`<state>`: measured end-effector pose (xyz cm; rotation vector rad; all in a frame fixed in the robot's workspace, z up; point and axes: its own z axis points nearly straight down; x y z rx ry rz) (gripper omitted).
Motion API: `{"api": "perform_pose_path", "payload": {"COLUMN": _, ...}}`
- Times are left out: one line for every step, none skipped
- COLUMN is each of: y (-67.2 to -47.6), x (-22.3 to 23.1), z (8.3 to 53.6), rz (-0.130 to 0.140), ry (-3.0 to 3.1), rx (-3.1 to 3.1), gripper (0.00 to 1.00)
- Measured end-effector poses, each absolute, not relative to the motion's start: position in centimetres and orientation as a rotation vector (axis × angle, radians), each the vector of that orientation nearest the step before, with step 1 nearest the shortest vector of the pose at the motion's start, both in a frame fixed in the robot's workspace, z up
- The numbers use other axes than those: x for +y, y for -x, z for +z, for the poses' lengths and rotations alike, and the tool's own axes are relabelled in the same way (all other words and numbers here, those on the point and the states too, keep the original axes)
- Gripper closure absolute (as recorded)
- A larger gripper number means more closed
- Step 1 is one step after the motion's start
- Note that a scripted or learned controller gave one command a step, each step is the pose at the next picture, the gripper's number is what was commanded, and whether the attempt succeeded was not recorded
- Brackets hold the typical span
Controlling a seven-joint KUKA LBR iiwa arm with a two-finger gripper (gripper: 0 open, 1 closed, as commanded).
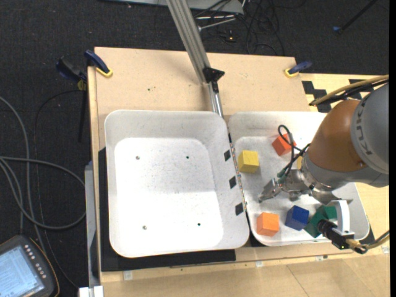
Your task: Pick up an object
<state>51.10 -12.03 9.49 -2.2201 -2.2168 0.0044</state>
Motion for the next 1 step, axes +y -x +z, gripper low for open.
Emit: {"api": "perform_pose_path", "payload": {"y": -51.28, "x": -12.08, "z": 10.79, "rz": -0.001, "ry": 2.224, "rx": -2.220, "gripper": 1.00}}
